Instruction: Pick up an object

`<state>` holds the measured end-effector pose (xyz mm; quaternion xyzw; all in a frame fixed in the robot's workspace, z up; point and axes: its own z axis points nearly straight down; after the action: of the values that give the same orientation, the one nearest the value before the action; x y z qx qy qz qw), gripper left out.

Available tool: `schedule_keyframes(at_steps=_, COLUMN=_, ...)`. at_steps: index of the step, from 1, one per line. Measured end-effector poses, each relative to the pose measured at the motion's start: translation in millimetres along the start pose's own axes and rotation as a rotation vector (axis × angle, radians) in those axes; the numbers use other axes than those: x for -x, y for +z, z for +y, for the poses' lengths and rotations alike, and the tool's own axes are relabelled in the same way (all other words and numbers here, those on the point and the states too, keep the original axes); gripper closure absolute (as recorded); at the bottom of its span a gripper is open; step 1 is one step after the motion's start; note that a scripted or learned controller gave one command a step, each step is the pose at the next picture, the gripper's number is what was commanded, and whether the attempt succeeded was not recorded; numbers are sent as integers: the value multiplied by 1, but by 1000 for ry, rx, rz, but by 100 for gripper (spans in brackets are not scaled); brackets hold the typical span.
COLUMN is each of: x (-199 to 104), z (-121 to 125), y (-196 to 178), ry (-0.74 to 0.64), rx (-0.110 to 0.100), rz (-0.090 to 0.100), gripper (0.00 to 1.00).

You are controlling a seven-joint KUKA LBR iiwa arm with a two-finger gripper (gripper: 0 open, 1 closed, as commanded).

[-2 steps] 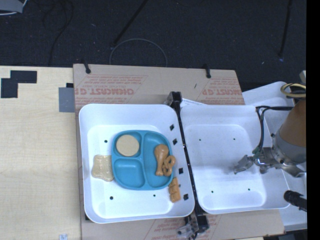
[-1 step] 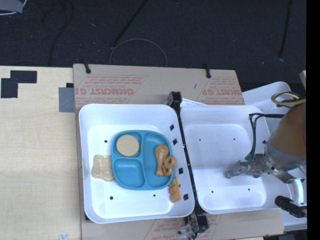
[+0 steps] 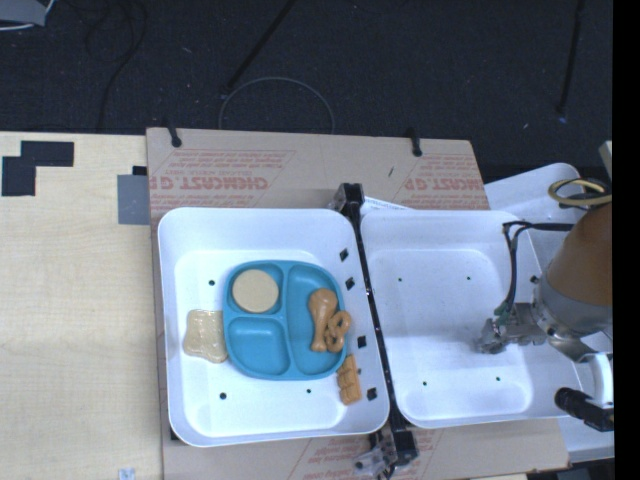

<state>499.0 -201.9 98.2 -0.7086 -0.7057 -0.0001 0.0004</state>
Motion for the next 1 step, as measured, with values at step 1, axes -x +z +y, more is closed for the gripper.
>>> schedule_keyframes(at_steps=1, x=5, z=2, y=-43, ry=-4, rx=1, rz=-1, gripper=100)
